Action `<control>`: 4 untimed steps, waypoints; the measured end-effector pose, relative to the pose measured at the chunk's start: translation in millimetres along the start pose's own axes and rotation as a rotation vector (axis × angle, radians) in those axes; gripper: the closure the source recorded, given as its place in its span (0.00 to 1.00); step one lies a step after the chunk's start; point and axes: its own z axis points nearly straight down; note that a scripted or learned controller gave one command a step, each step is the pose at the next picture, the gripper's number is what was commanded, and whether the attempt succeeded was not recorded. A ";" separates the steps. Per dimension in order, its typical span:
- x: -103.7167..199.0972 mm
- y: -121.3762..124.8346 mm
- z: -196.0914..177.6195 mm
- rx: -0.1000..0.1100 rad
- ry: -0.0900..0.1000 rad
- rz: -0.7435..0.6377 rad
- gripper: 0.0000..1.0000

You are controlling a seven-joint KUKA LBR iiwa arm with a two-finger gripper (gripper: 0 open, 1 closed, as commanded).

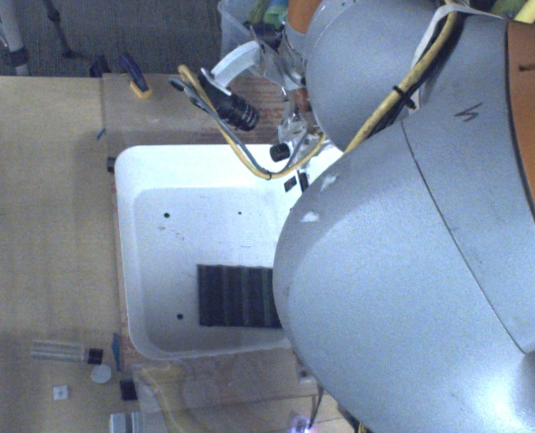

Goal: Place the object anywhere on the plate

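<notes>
1. The big grey arm (411,242) leans over the white bin (150,197) and hides most of the bin's right side.
2. The gripper (288,148) is up by the bin's far rim, w/ a yellow cable (240,156) looping under it. Can't tell if it's released or clenched, as the end is too tucked in among the cable and brackets. Nothing I can see is held in it.
3. The only loose thing in the bin is a dark ribbed block (235,296). It lies flat on the floor near the front wall. I think that's the obj to move, but I'm not sure.
4. I can't pick out a plate from here.
5. What could go wrong:
   - The gripper is well apart from the block, so a grab that starts here could close on air.
   - The block lies low and flat, so the gripper might slide over the top and not catch it.
   - It's near the front wall, so the gripper might bump that wall coming down.
6. Which way it lies: the part I see is wider than tall, so the long way prob. runs left-right. The ribs go near-to-far across it. Its right end is under the arm, so I can't be sure, and I see no clear front end.
</notes>
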 end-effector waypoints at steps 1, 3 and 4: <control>19.5 -67.2 42.3 0.001 0.000 -0.077 1.00; 20.2 -66.0 -46.7 -0.001 0.004 -0.002 1.00; -11.2 -73.0 -85.0 -0.001 0.004 -0.002 1.00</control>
